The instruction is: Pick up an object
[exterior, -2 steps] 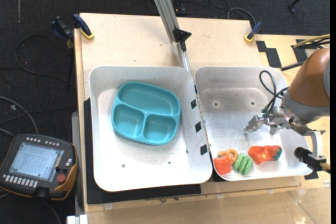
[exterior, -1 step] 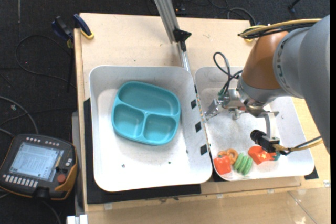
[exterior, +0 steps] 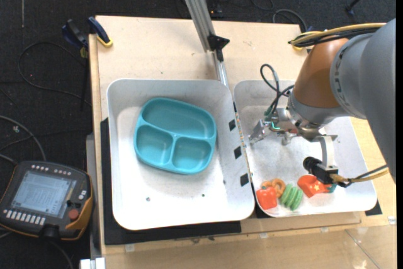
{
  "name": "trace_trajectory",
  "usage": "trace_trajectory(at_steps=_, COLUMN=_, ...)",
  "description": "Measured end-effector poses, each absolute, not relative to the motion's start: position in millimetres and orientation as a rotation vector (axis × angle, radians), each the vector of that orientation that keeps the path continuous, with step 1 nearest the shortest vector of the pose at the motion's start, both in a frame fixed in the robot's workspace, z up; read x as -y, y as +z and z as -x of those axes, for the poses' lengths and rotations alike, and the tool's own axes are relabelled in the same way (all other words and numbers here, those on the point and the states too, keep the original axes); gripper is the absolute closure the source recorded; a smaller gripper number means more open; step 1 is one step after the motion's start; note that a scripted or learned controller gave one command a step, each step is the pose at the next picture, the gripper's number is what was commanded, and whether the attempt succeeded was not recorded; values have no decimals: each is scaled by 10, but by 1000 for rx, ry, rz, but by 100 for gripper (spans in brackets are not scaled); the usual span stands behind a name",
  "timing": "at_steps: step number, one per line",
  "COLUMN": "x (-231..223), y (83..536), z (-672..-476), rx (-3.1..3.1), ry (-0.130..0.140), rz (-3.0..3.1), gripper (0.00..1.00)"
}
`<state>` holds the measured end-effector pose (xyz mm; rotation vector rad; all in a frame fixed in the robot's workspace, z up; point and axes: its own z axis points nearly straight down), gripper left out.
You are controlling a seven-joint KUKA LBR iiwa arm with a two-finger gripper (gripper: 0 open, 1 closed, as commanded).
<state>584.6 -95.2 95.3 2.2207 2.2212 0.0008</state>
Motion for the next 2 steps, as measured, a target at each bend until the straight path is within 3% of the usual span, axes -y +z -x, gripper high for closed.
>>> trace_trajectory(at_steps=1, x=1404, y=963, z=-5406, rx=-2215, ry=-1, rz=-2227, gripper=0)
trace_trajectory(at_steps=2, x=1400, y=1036, z=-5558, rx=-2222, ry=2, rz=-2217, gripper=0)
